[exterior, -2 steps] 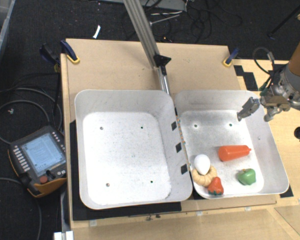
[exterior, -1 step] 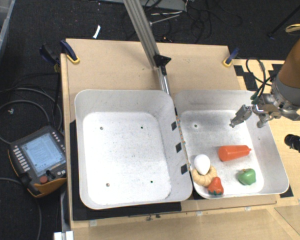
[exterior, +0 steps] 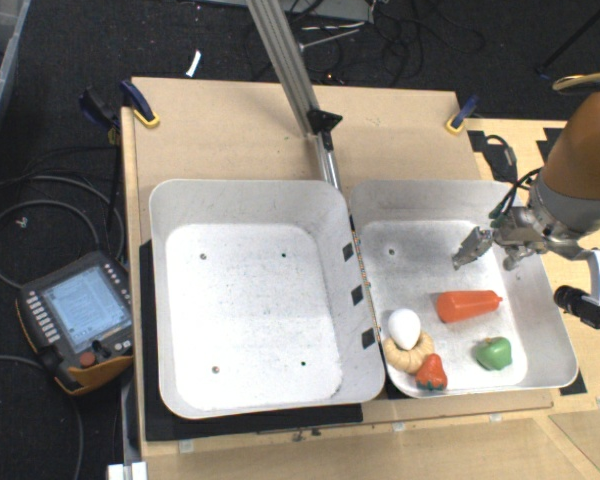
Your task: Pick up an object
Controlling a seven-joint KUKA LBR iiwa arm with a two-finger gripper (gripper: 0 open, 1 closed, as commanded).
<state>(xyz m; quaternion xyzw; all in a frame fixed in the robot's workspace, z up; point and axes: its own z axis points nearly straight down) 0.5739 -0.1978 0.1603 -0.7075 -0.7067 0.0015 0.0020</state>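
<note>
The right bin point(exterior: 420, 238) holds an orange carrot-like piece point(exterior: 468, 305), a green pepper-like piece point(exterior: 493, 353), a white egg point(exterior: 405, 327), a tan ring-shaped piece point(exterior: 410, 355) under the egg, and a small red piece point(exterior: 432, 372). My gripper point(exterior: 490, 247) hangs over the right bin's upper right part, above and slightly right of the orange piece. Its two fingers are spread apart with nothing between them.
The left bin point(exterior: 245, 288) lies beside the right one, the two meeting along a central rim. A metal pole point(exterior: 285, 58) slants down from the top to the bins' junction. A teach pendant point(exterior: 75, 313) lies on the floor at left.
</note>
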